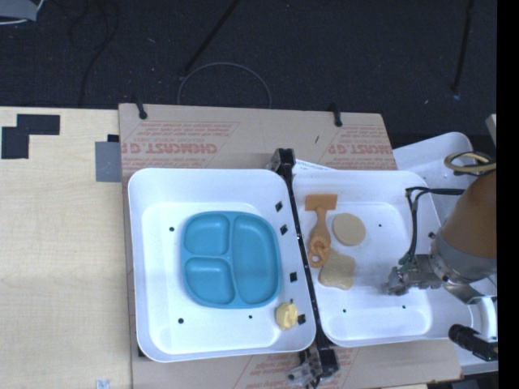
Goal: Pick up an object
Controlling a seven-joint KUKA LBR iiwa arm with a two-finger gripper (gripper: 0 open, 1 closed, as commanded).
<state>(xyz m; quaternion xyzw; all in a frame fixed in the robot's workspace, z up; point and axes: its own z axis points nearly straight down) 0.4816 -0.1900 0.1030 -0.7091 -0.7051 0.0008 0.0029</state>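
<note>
Right bin floor bare toward its right wall, fingers there, spread unclear, grasping nothing visible

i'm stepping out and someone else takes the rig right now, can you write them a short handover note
Gripper: low inside the right bin, near its right side, nothing visibly between its fingers; open or shut can't be read.
Right bin: orange spatula-like tool, round tan disc, tan lump, all clustered at the bin's left, apart from the gripper.
Left bin: blue divided plate, small yellow piece at the near right corner.
Done: no pick visible.
Left: grasp and lift one object.
</note>
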